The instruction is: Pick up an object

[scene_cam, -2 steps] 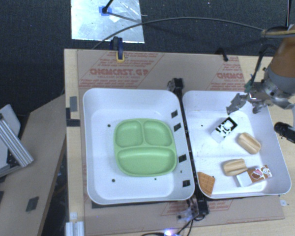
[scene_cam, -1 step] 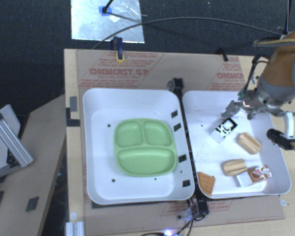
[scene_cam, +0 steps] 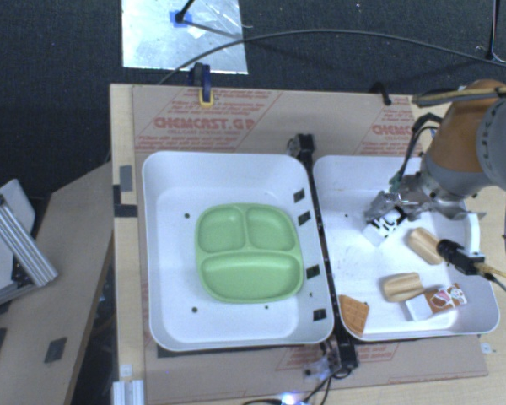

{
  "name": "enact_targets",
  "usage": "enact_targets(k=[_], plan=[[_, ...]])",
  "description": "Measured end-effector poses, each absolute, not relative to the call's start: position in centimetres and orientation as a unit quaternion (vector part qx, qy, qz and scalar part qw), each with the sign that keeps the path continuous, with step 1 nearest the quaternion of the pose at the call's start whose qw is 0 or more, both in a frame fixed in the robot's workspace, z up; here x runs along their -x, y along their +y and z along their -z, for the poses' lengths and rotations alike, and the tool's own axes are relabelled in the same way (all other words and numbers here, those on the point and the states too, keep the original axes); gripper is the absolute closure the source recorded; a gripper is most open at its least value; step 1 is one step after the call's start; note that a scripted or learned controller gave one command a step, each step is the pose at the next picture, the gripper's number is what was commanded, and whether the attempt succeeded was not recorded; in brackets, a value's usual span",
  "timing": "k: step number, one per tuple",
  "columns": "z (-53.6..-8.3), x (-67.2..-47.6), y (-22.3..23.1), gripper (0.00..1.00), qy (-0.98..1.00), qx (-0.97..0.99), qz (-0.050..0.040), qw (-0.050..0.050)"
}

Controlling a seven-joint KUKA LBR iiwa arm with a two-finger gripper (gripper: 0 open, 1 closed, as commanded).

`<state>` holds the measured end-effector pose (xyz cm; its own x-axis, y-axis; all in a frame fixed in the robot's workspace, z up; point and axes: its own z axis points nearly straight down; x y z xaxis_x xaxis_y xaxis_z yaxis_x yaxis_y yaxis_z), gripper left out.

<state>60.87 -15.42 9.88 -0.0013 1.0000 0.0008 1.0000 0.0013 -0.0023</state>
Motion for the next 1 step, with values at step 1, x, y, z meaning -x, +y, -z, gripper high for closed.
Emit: enact_targets(k=[1], plan=[[-8.57, -61.03, -15.39, 0.00, -0.707, 0.707, 0.0009, -0.002]])
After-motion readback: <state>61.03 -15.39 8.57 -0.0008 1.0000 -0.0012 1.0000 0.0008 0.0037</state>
